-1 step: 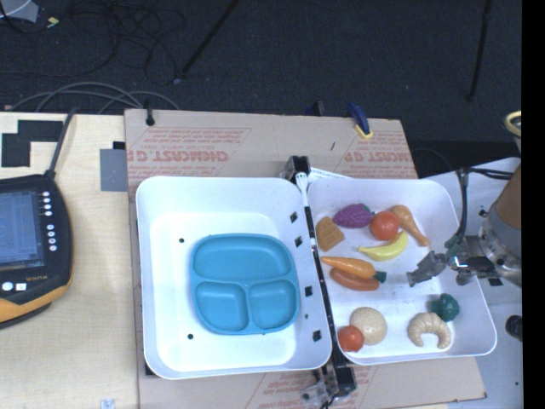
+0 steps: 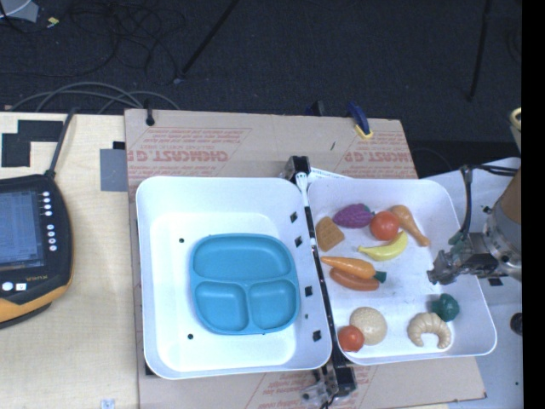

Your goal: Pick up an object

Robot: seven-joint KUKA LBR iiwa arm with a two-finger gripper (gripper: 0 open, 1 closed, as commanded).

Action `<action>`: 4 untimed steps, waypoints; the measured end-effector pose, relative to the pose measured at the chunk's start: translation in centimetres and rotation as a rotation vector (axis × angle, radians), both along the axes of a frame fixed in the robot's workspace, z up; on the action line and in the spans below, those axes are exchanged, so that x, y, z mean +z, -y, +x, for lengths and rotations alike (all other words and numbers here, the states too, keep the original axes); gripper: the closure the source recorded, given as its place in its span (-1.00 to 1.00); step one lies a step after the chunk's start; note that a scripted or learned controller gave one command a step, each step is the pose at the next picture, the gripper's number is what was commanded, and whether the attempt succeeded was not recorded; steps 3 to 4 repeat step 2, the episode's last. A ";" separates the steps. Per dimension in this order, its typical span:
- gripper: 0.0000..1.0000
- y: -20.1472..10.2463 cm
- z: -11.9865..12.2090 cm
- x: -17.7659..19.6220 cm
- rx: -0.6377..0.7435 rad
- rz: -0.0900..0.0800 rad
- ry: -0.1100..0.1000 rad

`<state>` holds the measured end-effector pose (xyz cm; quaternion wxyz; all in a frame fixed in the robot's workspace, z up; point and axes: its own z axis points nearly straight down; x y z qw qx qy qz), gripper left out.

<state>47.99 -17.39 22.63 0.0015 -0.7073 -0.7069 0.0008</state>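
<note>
1. One handheld control pendant (image 2: 30, 241), grey and orange with a lit screen, at the left edge of the frame on the pale bench.
2. One cardboard sheet (image 2: 264, 147) with red print, lying under both bins.
3. One left white bin (image 2: 162, 228), centre-left of the frame, holding one blue three-compartment tray (image 2: 244, 281).
4. One right white bin (image 2: 477, 335), centre-right of the frame, touching the left bin along a clipped seam. Contents, ten toy food items:
   - one brown bread slice (image 2: 329, 233)
   - one orange carrot (image 2: 347, 266)
   - one red-orange chilli (image 2: 354, 282), just below the carrot
   - one small tomato (image 2: 351, 338), lower left of the bin
   - one purple piece (image 2: 352, 216)
   - one beige round bun (image 2: 368, 322)
   - one yellow banana (image 2: 385, 247)
   - one red tomato (image 2: 385, 225)
   - one orange drumstick shape (image 2: 410, 222)
   - one pale croissant (image 2: 431, 330)
5. One dark green object (image 2: 444, 306), lower right of the bin, above the croissant.
6. One gripper (image 2: 444, 268), at the right side of the bin, just above the green object; whether its jaws are parted or closed cannot be told, and nothing is seen between them.
</note>
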 end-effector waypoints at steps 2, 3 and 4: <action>1.00 -16.4 -0.3 9.2 0.008 0.002 0.013; 1.00 -16.4 -0.3 9.2 0.008 0.002 0.013; 1.00 -16.4 -0.3 9.2 0.008 0.002 0.013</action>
